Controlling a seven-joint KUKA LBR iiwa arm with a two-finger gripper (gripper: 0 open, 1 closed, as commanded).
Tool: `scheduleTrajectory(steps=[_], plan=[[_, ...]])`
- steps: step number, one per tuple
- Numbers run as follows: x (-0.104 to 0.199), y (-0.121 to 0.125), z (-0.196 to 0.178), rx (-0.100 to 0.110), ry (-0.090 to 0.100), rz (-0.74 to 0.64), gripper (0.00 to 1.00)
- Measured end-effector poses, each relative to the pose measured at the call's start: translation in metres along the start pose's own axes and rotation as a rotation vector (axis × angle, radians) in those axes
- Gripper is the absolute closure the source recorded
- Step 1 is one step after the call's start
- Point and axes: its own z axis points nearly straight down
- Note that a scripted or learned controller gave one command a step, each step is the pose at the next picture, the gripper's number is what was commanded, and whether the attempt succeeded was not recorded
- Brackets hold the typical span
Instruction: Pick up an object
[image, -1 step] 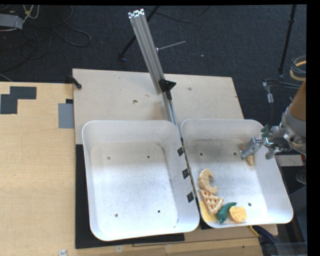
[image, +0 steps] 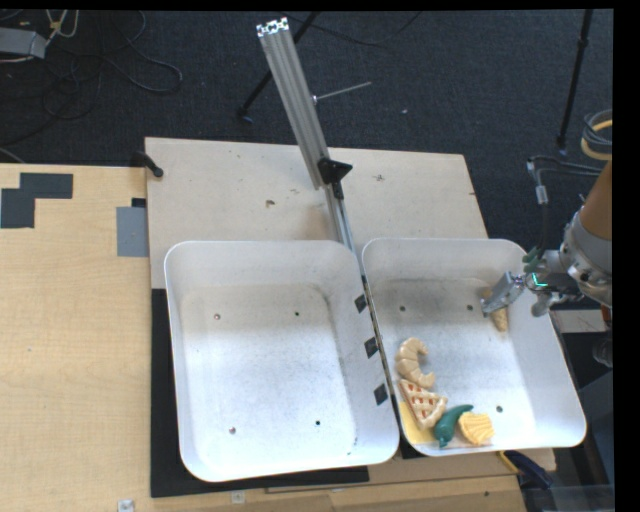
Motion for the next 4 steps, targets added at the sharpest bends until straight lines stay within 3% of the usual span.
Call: scheduleTrajectory(steps=[2,3,4], plan=[[-0.006,-0.001,0.118,0.005,0.001,0.002,0.0],[-0.005,0.0,0.126,-0.001,-0.001,0.004,0.0],[-0.006,-0.001,0.116,0.0,0.0,0.009,1.0]])
